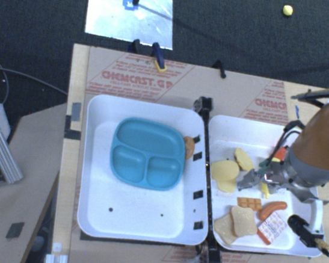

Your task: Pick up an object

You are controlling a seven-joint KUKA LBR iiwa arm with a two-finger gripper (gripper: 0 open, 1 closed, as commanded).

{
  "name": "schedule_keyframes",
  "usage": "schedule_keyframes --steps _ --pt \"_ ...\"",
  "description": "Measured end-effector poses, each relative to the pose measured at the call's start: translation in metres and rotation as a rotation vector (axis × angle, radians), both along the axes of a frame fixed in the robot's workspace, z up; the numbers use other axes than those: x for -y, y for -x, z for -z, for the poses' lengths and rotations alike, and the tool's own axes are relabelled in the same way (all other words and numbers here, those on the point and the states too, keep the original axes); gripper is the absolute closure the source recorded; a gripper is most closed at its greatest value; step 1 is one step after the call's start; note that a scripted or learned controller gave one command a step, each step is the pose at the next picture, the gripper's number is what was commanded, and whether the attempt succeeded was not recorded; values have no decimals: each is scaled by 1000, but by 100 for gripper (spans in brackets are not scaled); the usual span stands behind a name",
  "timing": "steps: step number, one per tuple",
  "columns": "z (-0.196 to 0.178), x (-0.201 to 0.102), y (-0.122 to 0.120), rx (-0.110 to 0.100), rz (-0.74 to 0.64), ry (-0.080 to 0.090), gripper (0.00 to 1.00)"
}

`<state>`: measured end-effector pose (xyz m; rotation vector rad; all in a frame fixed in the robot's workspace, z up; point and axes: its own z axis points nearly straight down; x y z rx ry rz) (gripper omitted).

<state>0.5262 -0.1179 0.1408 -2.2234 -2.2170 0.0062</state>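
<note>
My gripper (253,180) hangs low over the middle of the right bin (231,129), below the grey arm with its orange band (328,135). Just to its left lie a round yellow disc (226,168), a paler yellow piece (228,186) and a yellow oval piece (244,159). A small yellow stick (264,190) lies right under the gripper. Toward the front are an orange waffle cracker (249,202), a red sausage (273,207), a bread slice (243,221) and a red and white packet (271,227). I see nothing held in the gripper.
The left bin (90,208) holds a blue divided tray (148,154), with a small brown piece (189,146) at its right side. A black divider clip (204,105) sits between the bins. A second tan slice (224,228) lies at the right bin's front left corner.
</note>
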Motion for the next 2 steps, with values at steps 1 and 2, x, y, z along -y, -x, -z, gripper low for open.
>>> schedule_keyframes --steps 1,2 --pt "59 46 -28 4 -1 -1 0" --pt "55 90 -99 11 -7 2 0"
